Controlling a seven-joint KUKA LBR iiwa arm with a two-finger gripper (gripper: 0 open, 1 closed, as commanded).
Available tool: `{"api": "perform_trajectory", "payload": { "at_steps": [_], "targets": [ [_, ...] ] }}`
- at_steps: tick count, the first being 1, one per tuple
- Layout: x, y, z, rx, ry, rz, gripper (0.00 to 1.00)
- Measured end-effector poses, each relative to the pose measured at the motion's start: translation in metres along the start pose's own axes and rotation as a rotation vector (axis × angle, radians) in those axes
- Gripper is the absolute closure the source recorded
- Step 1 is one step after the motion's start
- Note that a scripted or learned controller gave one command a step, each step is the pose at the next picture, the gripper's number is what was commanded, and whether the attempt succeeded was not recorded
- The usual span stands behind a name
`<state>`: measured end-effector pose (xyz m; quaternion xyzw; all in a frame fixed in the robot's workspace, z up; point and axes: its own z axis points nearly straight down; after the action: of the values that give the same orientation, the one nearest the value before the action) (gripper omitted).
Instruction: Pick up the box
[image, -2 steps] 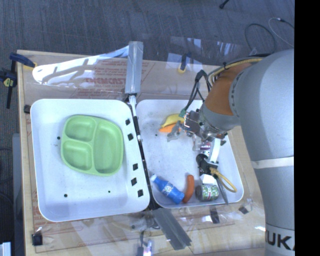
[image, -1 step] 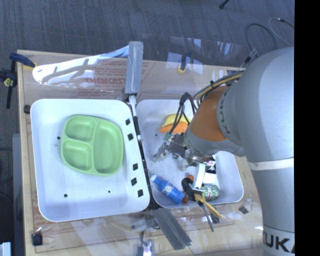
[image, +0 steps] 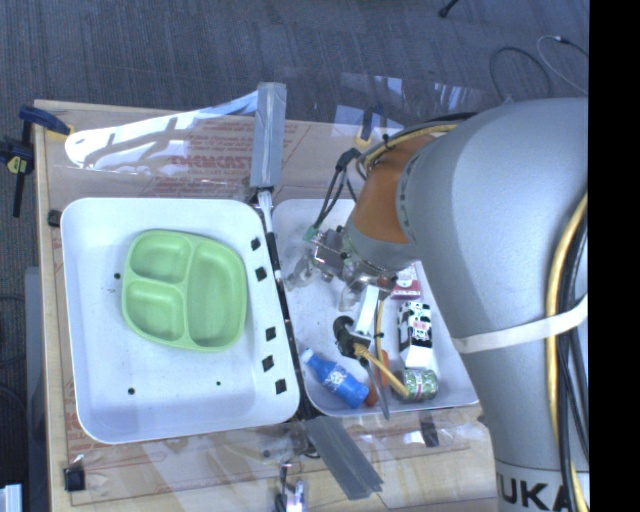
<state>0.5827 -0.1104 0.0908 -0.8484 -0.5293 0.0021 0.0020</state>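
The box (image: 416, 336) is a small white carton with black cow patches and a red top. It lies lengthwise in the right bin (image: 296, 222), near that bin's right wall and partly under the arm. My gripper (image: 318, 256) is low in the upper left part of the right bin, to the left of the box and apart from it. The grey arm with its orange band (image: 378, 205) covers the bin's upper right. I see nothing between the gripper's metal parts.
A blue bottle (image: 335, 377) lies at the right bin's front. A green can (image: 421, 383) and an orange stick (image: 378, 372) lie beside it, just below the box. The left bin (image: 90, 400) holds a green divided plate (image: 185, 290).
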Motion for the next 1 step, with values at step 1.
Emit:
{"api": "perform_trajectory", "payload": {
  "at_steps": [1],
  "targets": [
    [-0.0378, 0.0137, -0.0002, -0.001, 0.002, 0.345, 0.00]
  ]
}}
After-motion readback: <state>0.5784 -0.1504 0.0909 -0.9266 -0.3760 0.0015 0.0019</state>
